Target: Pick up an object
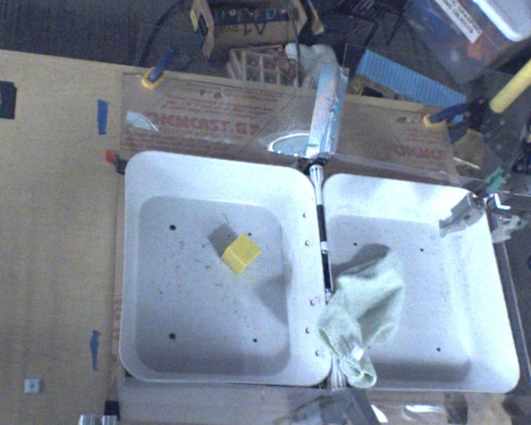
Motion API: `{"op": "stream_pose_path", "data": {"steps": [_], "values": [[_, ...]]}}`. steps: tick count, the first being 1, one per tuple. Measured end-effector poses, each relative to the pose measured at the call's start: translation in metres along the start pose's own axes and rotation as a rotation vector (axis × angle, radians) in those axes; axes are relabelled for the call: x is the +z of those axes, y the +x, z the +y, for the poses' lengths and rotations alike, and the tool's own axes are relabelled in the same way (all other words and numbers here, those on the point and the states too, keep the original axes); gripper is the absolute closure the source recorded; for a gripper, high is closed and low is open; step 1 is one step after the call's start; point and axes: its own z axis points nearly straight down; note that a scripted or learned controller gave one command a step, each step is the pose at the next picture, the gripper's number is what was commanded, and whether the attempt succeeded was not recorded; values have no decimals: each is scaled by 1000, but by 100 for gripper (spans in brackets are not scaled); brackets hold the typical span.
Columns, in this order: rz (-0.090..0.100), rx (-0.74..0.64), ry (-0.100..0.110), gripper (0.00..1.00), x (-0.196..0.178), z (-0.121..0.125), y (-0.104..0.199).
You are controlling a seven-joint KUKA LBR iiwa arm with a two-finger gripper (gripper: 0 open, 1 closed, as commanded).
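Right now you are looking at the claw (460, 216) hanging over the upper right corner of the right bin (476, 361), near that bin's rim at about two o'clock from the bin's middle. Nothing is sitting between its tips; whether they are apart or together, you cannot tell from this slant.

A yellow block (240, 253) is lying in the left bin (139, 335), a little above that bin's middle, well apart from the claw and off toward its eight o'clock. A pale green cloth (367, 307) is lying crumpled along the left side of the right bin, draping over the rim at the bin's lower left corner, toward seven o'clock from the claw. Both bins are resting side by side on the surface (34, 258).
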Motion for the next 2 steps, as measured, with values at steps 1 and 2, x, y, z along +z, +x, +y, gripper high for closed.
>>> {"op": "stream_pose_path", "data": {"steps": [1,2], "values": [[-1,209,2,0,56,-6,126],[-1,380,4,0,71,-63,212]]}}
